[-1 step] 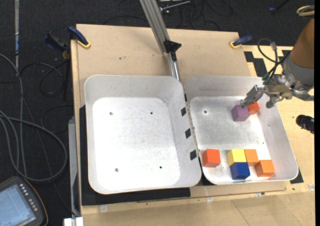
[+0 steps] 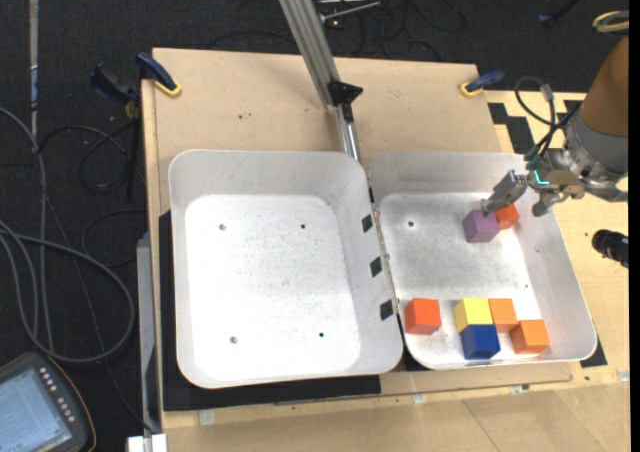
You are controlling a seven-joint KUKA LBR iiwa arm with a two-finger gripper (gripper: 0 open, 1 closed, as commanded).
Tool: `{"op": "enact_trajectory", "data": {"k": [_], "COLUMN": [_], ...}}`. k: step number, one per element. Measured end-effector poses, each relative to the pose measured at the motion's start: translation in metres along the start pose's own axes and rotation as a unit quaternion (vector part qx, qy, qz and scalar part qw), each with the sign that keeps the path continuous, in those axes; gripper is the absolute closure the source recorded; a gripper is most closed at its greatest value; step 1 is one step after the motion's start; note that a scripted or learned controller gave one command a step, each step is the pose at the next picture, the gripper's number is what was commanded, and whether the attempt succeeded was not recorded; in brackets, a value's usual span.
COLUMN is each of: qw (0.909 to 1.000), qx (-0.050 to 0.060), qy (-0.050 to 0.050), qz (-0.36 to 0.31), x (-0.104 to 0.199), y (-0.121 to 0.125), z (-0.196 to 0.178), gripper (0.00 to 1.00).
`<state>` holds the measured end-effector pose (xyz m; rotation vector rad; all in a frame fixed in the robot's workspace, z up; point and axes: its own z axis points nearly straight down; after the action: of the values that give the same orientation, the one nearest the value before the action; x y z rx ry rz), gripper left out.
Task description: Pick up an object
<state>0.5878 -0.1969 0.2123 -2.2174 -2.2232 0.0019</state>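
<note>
The left bin (image 2: 200,190) lies well left of the gripper (image 2: 522,194), whose fingers (image 2: 500,198) spread apart hold nothing above the right bin (image 2: 440,190), one tip just beside a purple block (image 2: 480,226) touching an orange-red block (image 2: 507,216), with no readable writing anywhere.

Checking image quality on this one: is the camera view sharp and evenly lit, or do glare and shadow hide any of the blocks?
Camera view: lighting is even and soft, with no strong glare on the white bins. The purple block and the lower cluster, including the blue block, read clearly with faint shadows. The claw is slightly soft and small, so its fingers are hard to resolve. The floor around the bench is dark.
</note>
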Motion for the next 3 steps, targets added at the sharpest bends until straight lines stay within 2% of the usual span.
{"op": "enact_trajectory", "data": {"k": [2,3], "qw": [1.0000,1.0000], "qx": [0.001,-0.002], "qy": [0.000,-0.001], "qz": [0.001,0.001], "x": [0.003,0.002], "y": [0.005,0.007], "z": [0.115,0.101], "gripper": [0.00,1.00]}}
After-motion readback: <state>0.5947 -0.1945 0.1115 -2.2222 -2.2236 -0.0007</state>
